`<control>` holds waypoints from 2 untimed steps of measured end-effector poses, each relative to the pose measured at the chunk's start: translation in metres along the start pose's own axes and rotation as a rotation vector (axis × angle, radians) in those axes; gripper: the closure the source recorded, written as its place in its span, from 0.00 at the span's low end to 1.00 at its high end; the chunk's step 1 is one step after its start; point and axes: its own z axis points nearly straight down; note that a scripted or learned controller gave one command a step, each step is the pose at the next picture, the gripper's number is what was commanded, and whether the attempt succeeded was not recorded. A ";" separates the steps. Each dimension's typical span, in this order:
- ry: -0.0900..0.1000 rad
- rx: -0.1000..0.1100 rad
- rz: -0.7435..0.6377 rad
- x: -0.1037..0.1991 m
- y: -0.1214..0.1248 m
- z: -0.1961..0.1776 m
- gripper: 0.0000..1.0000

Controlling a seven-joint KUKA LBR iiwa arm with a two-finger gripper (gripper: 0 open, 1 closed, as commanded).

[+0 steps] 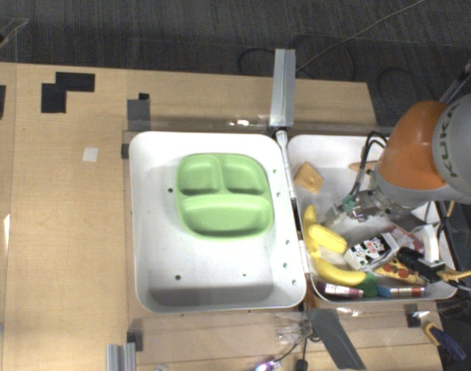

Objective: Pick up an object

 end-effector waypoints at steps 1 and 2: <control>-0.010 -0.021 -0.268 0.003 -0.054 0.005 0.00; -0.004 -0.004 -0.432 -0.024 -0.066 -0.008 0.00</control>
